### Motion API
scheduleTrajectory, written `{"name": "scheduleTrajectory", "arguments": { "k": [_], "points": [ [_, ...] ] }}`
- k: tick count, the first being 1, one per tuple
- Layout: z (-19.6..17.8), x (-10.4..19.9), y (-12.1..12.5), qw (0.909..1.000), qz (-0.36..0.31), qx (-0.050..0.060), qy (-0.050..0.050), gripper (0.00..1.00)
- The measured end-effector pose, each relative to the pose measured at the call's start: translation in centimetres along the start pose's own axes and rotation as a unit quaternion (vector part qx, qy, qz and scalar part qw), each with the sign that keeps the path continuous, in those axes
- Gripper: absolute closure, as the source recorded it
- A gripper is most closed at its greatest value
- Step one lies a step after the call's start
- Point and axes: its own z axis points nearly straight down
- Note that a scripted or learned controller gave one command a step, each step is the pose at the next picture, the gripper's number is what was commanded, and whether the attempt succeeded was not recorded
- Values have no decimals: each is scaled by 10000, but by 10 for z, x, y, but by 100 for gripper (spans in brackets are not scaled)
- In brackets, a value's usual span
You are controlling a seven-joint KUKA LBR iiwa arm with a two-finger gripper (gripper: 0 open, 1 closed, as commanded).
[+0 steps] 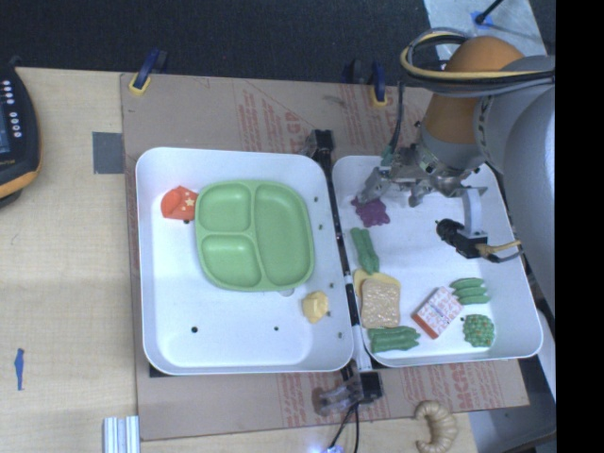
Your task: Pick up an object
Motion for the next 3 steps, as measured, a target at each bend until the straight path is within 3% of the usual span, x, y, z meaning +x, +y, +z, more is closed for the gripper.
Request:
{"name": "scheduleTrajectory", "arguments": {
  "k": [1,2,3],
  "points": [
    [12,2,-1,10000,18,14,9,0],
    [0,1,0,10000,4,12,6,100],
    [1,1,-1,10000,2,16,5,0]
  ]
}}
